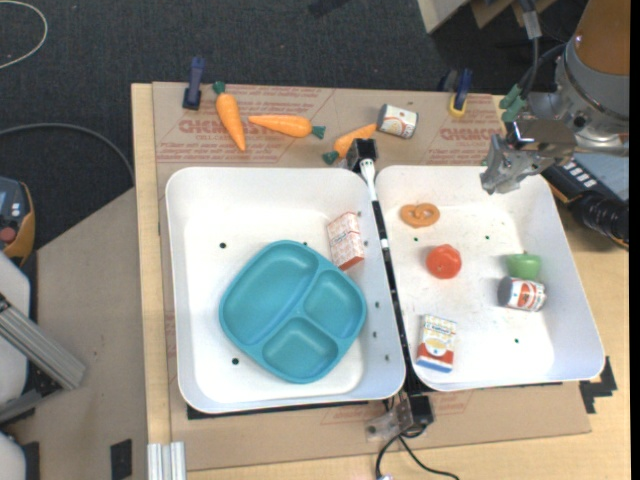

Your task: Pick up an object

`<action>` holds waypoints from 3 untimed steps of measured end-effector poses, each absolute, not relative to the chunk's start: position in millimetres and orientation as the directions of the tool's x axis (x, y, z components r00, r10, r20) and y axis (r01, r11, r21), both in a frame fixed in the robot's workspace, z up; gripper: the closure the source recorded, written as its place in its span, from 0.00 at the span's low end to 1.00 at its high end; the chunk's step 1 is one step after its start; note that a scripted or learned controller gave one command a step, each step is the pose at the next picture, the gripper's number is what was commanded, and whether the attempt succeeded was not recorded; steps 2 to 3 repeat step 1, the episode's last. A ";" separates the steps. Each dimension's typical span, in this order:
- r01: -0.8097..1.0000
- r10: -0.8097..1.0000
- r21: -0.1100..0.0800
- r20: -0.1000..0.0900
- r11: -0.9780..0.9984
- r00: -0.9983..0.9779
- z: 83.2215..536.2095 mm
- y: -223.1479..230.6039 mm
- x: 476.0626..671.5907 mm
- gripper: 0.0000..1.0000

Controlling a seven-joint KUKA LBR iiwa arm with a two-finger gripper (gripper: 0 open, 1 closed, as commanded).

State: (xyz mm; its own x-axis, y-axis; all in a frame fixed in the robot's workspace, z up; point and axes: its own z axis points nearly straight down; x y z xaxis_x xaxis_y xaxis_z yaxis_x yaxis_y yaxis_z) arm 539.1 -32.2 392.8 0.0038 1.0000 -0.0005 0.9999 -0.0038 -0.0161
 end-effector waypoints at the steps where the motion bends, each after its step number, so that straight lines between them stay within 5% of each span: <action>1: 1.000 1.000 -0.007 0.001 -0.001 0.001 371.0 -22.1 476.7 1.00; 3: 1.000 1.000 -0.007 0.001 -0.001 0.001 371.0 -22.1 476.7 1.00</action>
